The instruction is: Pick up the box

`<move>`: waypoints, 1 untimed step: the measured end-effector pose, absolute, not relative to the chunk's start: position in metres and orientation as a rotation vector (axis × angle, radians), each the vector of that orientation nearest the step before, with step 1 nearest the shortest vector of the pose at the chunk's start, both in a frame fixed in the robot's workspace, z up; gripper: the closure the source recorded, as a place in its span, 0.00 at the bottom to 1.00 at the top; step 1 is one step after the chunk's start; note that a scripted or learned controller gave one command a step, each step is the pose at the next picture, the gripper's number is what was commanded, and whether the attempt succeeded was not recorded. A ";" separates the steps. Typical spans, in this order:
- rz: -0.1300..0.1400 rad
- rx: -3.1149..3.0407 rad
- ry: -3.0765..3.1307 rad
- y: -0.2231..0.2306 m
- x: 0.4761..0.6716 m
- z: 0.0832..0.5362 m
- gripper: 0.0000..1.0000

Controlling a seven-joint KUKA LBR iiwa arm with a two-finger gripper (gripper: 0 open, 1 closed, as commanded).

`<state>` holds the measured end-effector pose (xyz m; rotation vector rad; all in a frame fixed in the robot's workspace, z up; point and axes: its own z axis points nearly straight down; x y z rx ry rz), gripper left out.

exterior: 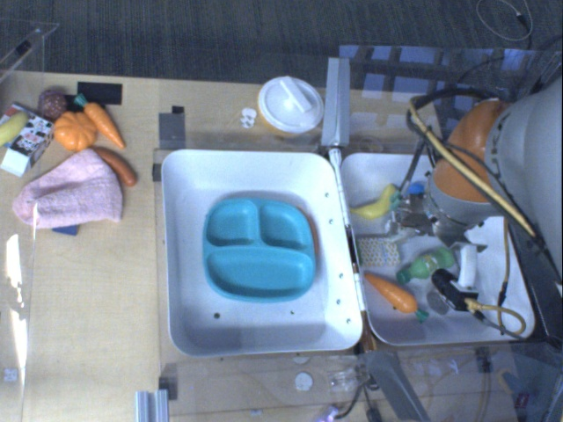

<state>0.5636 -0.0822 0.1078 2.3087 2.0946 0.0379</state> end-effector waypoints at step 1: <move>0.028 2.575 1.776 -0.088 0.584 0.095 1.00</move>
